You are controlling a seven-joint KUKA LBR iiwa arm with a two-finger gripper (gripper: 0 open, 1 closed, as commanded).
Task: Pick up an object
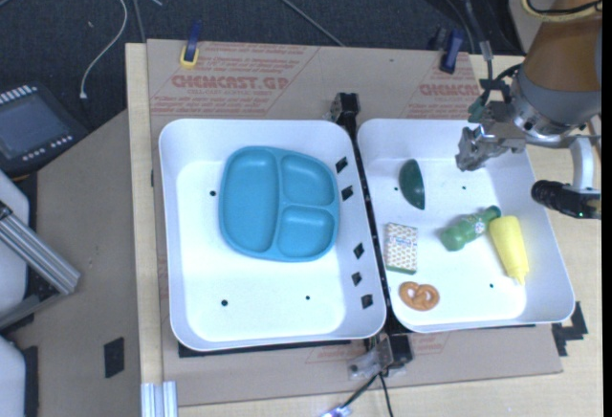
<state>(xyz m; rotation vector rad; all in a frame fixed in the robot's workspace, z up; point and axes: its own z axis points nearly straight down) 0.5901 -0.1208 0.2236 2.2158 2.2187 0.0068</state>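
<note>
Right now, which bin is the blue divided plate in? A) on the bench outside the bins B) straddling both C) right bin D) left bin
D: the blue divided plate lies flat inside the left bin, apart from the right bin that holds the yellow bottle and pretzel.

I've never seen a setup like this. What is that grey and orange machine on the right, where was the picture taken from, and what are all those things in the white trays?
It is a robot arm with a grasping tip, the end effector, hovering over the right bin. One camera looks down from above at a slant. The left bin holds a blue divided plate. The right bin holds a dark green piece, a green bottle, a yellow bottle, a patterned packet and a pretzel. No object is seen in its grip.
</note>
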